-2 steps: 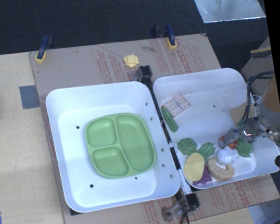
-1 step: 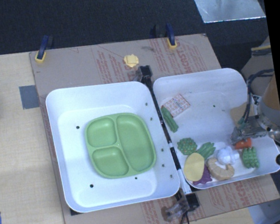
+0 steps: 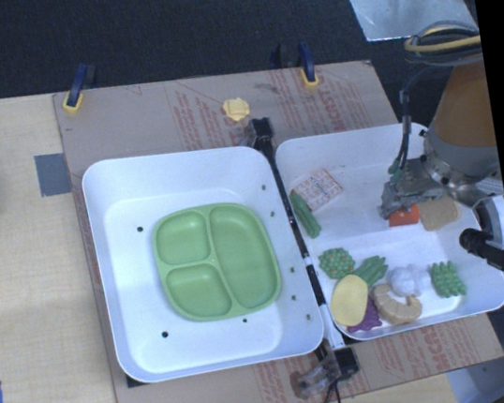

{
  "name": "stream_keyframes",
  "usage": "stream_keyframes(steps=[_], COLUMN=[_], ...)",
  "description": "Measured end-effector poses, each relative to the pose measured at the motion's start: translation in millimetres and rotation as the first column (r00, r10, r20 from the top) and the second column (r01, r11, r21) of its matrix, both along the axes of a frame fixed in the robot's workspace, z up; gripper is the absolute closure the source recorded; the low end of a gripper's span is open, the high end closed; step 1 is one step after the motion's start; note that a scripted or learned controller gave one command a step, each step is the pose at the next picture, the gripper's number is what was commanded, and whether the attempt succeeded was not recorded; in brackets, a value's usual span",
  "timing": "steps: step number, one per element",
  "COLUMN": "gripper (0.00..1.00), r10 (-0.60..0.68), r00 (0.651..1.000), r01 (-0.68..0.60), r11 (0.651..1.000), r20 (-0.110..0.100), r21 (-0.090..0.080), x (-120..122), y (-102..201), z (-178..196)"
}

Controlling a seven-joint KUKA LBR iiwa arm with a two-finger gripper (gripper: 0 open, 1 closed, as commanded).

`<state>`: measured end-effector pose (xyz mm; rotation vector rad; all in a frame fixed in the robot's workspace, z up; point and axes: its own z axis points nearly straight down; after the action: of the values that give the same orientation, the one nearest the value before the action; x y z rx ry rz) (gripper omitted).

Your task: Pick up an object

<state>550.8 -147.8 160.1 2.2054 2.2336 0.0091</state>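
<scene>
Orange block [image 3: 404,215] lies in the right bin [image 3: 349,157] under the lowered gripper [image 3: 406,192], not lifted, and I cannot tell if it is gripped.

A divided plate [image 3: 216,260] lies in the left bin [image 3: 120,264]; toy food [image 3: 380,289] crowds the right bin's [image 3: 348,147] near edge.

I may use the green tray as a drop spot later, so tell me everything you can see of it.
The green tray is a pale green, plastic-looking plate with rounded corners, divided by raised ridges into three compartments: two smaller ones on the view's left, one long one on the right. It lies flat, slightly rotated, near the middle of the left white bin, resting on the bin's floor. Nothing lies in it, and nothing else touches it.
</scene>
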Motion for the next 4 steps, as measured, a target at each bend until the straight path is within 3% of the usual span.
stream_keyframes(steps=[1, 2, 3, 4], gripper=[1.00, 1.00, 1.00, 1.00], r10=[0.001, -0.003, -0.005, -0.007], r00=[1.000, 1.000, 1.000, 1.000], r01=[-0.001, 0.003, 0.005, 0.006], r11=[1.000, 1.000, 1.000, 1.000], r20=[-0.002, -0.012, -0.008, -0.012], r21=[0.002, 0.000, -0.001, -0.001], x=[52.1, 19.2, 27.9, 11.7], y=[84.2, 136.8, 168.7, 181.1], z=[37.8, 49.0, 56.4, 66.1])
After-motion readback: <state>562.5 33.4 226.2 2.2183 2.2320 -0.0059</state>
